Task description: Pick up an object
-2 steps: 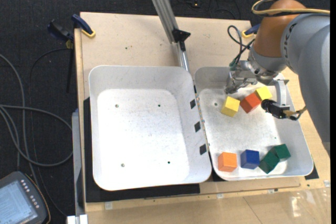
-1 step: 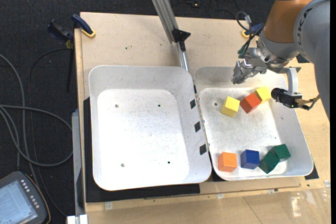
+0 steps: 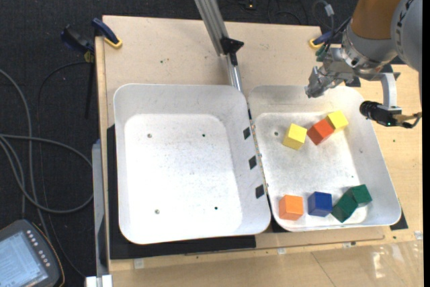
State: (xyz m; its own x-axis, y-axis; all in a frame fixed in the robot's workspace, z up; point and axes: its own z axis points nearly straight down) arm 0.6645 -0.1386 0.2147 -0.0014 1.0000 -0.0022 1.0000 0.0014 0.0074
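Observation:
The right bin point(image 3: 376, 171) holds several small blocks. A yellow block point(image 3: 295, 136), a red-orange block point(image 3: 320, 130) and a smaller yellow block point(image 3: 337, 120) lie near its far side. An orange block point(image 3: 291, 207), a blue block point(image 3: 320, 204) and two dark green blocks point(image 3: 351, 201) sit along its near edge. My gripper point(image 3: 317, 87) hangs above the bin's far rim, up and slightly left of the red-orange block, apart from every block. Nothing shows between its tips.
The left bin point(image 3: 176, 158) lies beside the right one. A grey metal pole point(image 3: 208, 7) slants over the bench's far side down to the gap between the bins. Clamps point(image 3: 106, 33) grip the bench's far corners. Cables lie on the floor at left.

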